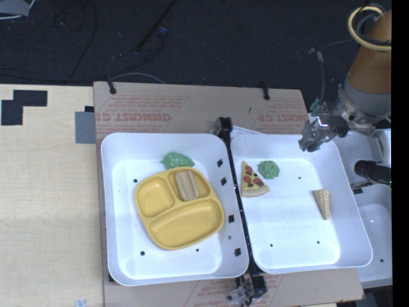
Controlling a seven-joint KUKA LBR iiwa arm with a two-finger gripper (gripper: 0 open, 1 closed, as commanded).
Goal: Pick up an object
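Note:
In the right bin (300, 251) lie a pizza slice (252, 180), a green broccoli piece (269, 169) just right of it, and a tan ice-cream cone (323, 203) near the right wall. The left bin (121, 248) holds a yellow divided tray (185, 226) with a hot dog (186, 185) in its upper right compartment, and a green leafy piece (176, 160) lies behind the tray. My gripper (313, 139) hangs over the right bin's far right corner, apart from every object, with nothing seen between its fingers.
A black divider (231, 190) runs between the two bins. Brown cardboard (192, 110) lies under and behind them. A light wooden bench top (45, 203) spreads to the left. A dark fixture (374, 169) sits right of the right bin.

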